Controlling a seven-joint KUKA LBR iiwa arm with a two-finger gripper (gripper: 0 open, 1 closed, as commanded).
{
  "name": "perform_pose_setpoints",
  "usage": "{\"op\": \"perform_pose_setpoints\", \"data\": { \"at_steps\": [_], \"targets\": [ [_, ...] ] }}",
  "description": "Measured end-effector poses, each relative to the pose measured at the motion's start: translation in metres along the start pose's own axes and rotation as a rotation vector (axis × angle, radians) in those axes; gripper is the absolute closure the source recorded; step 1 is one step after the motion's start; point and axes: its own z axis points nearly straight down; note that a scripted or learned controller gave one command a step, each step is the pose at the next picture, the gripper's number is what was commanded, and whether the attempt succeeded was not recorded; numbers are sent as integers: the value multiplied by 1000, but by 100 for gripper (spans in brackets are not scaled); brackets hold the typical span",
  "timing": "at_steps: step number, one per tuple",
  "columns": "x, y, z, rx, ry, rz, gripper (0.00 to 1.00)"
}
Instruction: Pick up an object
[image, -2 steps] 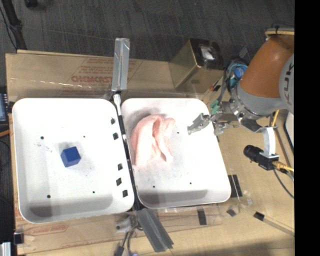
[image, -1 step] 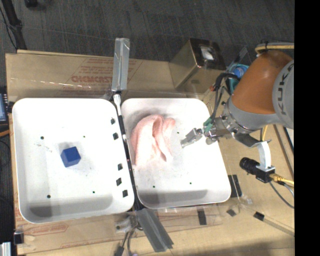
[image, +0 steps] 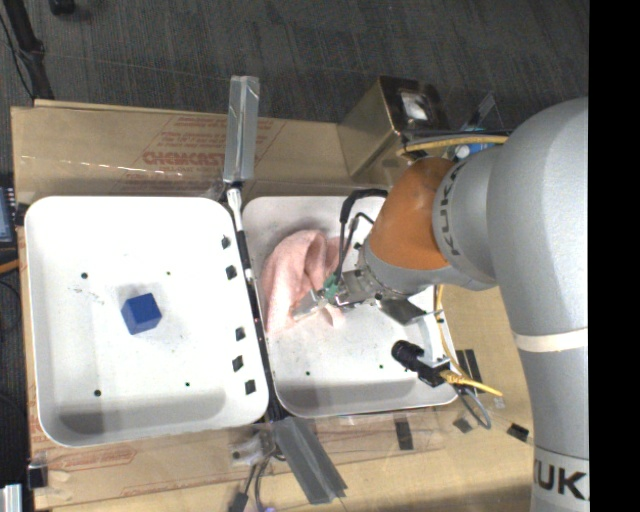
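Camera view: soft pink cloth, crumpled in folds, upper left of right bin. Tool down at cloth's lower right edge, touching fabric; finger spread impossible to tell. Small matte blue cube, centre of left bin, smooth white plastic.

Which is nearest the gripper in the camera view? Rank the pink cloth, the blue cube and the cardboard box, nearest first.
Measured from the gripper, in the right bin:
1. pink cloth, right at the gripper, in the same bin.
2. cardboard box, beyond the right bin's far rim, outside both bins.
3. blue cube, across the divider in the left bin, clearly farthest.
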Motion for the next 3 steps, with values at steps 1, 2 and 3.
{"op": "perform_pose_setpoints", "data": {
  "at_steps": [1, 2, 3],
  "targets": [
    [-40, 32, -1, -1, 0, 6, 0],
    [-39, 32, -11, 1, 1, 2, 100],
    [28, 33, -88, 1, 0, 50, 100]
  ]
}}
